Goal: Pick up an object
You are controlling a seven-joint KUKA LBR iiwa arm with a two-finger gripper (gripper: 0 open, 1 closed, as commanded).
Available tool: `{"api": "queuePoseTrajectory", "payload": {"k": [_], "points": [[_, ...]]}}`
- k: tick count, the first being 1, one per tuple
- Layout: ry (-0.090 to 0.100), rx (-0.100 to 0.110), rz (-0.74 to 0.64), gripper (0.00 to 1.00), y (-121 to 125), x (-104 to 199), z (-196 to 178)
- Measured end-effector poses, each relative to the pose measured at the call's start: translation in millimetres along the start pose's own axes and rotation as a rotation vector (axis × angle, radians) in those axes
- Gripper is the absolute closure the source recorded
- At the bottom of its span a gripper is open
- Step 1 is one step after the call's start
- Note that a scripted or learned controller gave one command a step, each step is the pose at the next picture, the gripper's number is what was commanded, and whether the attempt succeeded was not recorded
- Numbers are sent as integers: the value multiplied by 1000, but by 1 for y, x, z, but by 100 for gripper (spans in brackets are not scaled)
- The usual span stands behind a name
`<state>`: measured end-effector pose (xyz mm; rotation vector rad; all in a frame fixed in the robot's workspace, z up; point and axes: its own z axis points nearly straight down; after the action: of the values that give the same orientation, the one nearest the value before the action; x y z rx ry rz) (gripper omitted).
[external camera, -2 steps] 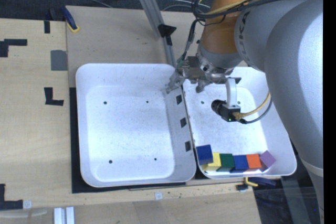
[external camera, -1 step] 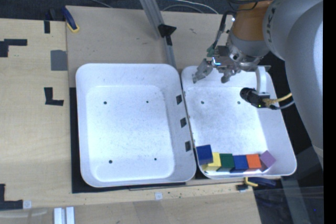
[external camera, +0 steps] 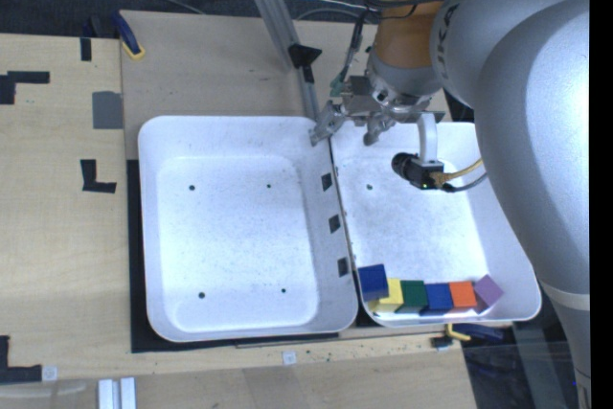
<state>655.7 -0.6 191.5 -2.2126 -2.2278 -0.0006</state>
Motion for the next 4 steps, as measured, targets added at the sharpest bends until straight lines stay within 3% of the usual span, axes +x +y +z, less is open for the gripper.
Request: {"api": "queuePoseTrajectory", "payload": {"k": [1,2,3,4], "points": [[0,2,1,0,-9,49,0],[-3,5,8,0,-70,36,0],[-6,0,13,0,-51,-58,0],[1,2,-1,0,-58,12,0]]}}
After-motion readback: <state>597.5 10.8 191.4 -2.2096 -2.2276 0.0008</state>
